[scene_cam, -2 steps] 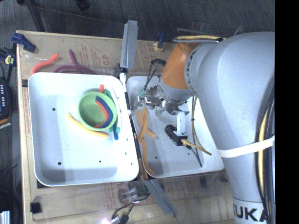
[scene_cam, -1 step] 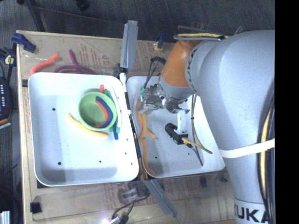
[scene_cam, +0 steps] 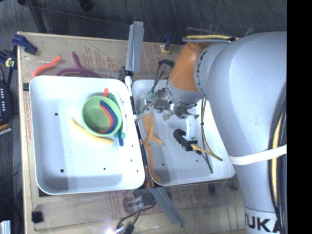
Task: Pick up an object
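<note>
My gripper [scene_cam: 152, 104] reaches down into the far left corner of the right bin [scene_cam: 222, 168], below the orange band of the wrist. Just in front of it lies a forked orange piece [scene_cam: 149, 130], and a long thin orange strip [scene_cam: 150, 164] runs along the bin's left wall. In the left bin [scene_cam: 63, 174] stands a green bowl [scene_cam: 95, 115] with a red piece [scene_cam: 106, 113] and a blue curved piece [scene_cam: 113, 112] in it. A yellow strip [scene_cam: 87, 130] lies against the bowl's near side.
A grey metal bar [scene_cam: 134, 45] stands at the back between the bins. Behind the left bin, an orange-handled tool [scene_cam: 46, 66] and a purple tube [scene_cam: 78, 72] lie on the bench. The arm's large grey body covers the right bin's right side.
</note>
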Robot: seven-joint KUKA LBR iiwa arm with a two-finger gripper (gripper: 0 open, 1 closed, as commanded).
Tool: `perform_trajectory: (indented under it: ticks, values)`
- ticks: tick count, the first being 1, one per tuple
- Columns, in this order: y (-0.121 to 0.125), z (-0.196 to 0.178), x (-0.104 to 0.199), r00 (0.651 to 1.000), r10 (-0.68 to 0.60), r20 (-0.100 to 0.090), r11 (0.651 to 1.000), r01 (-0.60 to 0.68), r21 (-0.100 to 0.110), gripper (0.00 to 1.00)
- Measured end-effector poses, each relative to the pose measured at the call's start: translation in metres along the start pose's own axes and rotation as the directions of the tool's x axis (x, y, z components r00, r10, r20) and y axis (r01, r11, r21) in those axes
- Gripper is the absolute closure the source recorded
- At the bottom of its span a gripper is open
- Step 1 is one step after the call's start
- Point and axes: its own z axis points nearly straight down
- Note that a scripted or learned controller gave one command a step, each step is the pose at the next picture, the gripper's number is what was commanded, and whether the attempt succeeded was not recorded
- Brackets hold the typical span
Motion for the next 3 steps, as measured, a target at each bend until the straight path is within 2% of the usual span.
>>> perform_trajectory:
  ticks: [1,2,3]
  values:
    - [0.000,-0.009,0.001,1.000,-0.002,-0.003,1.000,0.002,0.001,1.00]
    - [0.000,-0.009,0.001,1.000,-0.002,-0.003,1.000,0.002,0.002,0.00]
    - [0.000,0.012,-0.004,0.999,0.037,-0.004,0.999,-0.037,0.002,0.00]
